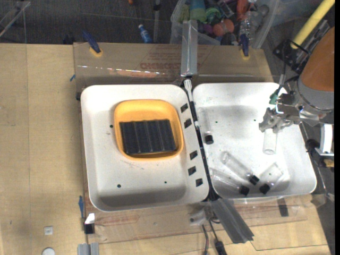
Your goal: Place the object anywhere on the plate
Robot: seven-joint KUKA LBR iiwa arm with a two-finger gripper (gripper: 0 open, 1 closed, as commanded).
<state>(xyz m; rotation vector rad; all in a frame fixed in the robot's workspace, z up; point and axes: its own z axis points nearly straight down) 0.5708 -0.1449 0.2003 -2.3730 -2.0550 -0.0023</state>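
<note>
Clear vials are lying at five o'clock, nearest us.
We are seeing the gripper clasping one vial at three o'clock, the yellow plate at nine; probably light, slippery, fragile, best held mid-body.

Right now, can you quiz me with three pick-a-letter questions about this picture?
1. Which bin holds the plate?
A. left bin
B. right bin
C. neither

2. What colour is the plate?
A. blue
B. orange
C. green

3. Where is the claw?
A. touching the plate
B. outside both bins
C. above the right bin, a clear tube hanging below it

Answers:
1. A, since the plate sits in the left bin.
2. B, since its rim is orange around a dark ridged centre.
3. C, since the claw is over the right bin, with more clear tubes lying near the front.
</note>
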